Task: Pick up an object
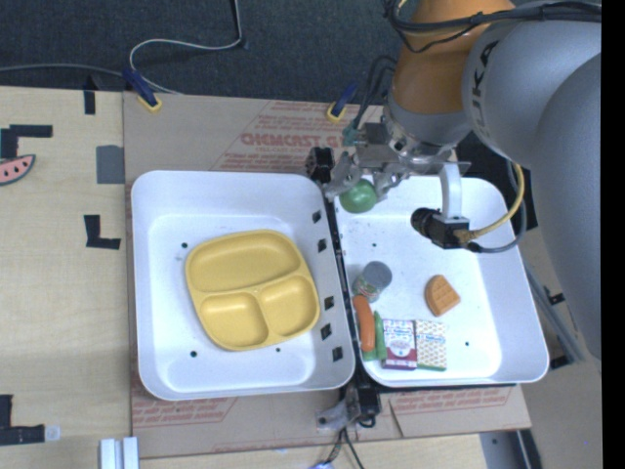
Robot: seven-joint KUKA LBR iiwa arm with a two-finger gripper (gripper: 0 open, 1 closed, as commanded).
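My gripper hangs over the far left corner of the right bin, just right of the divider between the bins. A small green round object sits between its fingers, lifted off the bin floor. Lower in the right bin lie a grey round piece, an orange carrot along the left wall, an orange-brown bread-like piece and a small printed box near the front.
The left bin holds a yellow divided tray. A black camera unit with a yellow cable hangs from the wrist over the right bin. The arm's grey body fills the upper right. Blue clamps and cables lie beyond the bins.
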